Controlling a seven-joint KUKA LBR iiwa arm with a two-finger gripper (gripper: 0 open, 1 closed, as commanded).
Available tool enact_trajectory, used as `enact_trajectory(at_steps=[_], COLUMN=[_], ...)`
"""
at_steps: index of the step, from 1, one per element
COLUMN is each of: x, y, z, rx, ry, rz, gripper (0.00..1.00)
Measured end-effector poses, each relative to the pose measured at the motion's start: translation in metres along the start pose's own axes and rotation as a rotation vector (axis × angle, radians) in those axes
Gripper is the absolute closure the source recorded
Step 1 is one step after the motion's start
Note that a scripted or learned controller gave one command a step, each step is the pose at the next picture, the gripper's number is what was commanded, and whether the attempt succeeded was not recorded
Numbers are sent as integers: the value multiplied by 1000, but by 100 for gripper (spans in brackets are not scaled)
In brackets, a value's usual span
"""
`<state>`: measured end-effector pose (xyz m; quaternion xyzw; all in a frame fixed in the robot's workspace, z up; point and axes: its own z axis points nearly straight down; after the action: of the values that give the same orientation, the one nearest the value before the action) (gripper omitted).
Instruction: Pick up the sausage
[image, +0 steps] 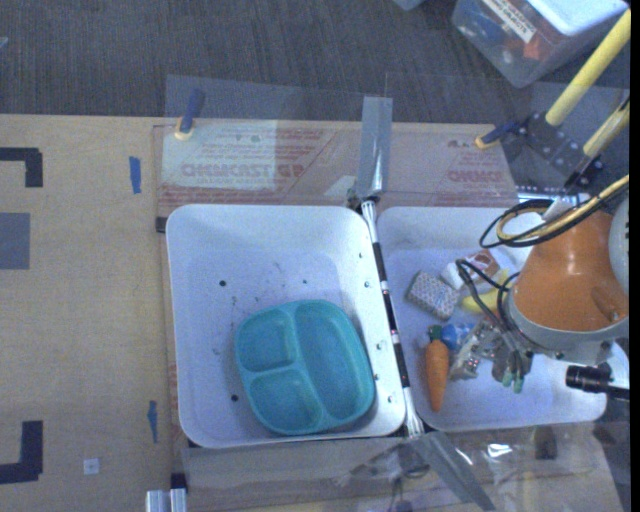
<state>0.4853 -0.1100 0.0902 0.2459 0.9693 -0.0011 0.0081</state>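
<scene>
Hand (497, 358) low in right bin (560, 410), finger state unclear. Just left of it lies orange carrot (436, 373), long axis near vertical, tip down. Sausage not identifiable in clutter. Teal 3-compartment tray (303, 367) in left bin (200, 300).

We can make out red lettering on the clear plastic sheet (245, 160) taped to the table (80, 300) behind the left bin; the large word looks like "CHEMCAST", with smaller lines above it too blurred to read. A second sheet (450, 165) behind the right bin bears matching red print, mostly illegible. The clear container (530, 30) at the top carries a red label we cannot read.
</scene>
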Motion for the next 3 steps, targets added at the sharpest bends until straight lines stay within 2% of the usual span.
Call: enact_trajectory(at_steps=[1, 2, 3], x=[-22, -35, -33], y=[42, -11, 38], z=[-154, -86, -15], rx=[-1, -1, -4], ry=[11, 13, 14], rz=[-59, -183, -479], gripper=[100, 100, 100])
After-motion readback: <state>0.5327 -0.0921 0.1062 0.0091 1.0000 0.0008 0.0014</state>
